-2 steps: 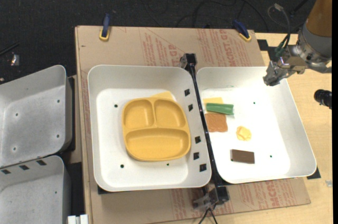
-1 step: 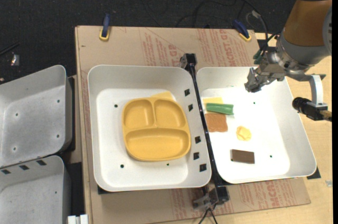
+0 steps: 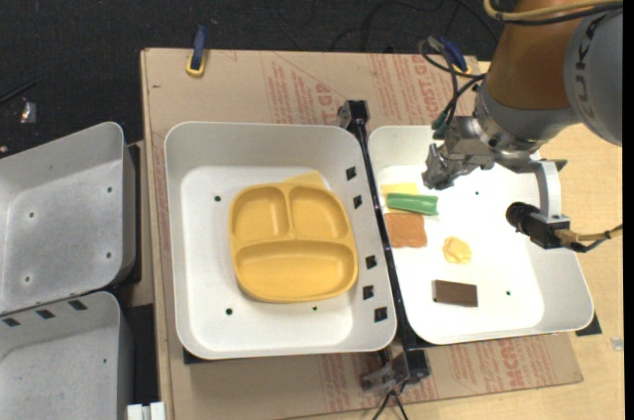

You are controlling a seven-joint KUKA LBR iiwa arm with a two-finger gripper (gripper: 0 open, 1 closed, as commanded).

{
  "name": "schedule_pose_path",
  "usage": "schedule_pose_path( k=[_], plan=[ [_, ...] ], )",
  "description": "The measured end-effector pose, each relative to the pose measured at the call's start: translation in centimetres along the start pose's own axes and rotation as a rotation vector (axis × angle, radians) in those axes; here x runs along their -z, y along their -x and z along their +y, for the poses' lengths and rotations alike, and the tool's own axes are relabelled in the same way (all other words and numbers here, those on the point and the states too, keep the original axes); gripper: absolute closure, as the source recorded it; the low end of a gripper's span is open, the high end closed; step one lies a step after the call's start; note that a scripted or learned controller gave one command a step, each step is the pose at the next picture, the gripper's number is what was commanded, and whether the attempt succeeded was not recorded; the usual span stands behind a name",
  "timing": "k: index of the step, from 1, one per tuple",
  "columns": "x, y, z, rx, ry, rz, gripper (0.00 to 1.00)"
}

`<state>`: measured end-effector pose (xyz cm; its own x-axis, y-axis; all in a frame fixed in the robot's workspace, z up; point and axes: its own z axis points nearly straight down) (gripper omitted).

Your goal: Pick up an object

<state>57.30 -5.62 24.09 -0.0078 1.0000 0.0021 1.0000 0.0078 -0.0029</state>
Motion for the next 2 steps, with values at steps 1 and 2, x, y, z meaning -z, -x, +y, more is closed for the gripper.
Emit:
schedule_pose_path(
  k=[1,2],
  plan=[
    [-1.3,-5.6,-1.4,0.000,-0.001,0.000,1.00],
    [-0.4,-10.8,-3.5,0.000,0.001,0.000,1.00]
  ],
)
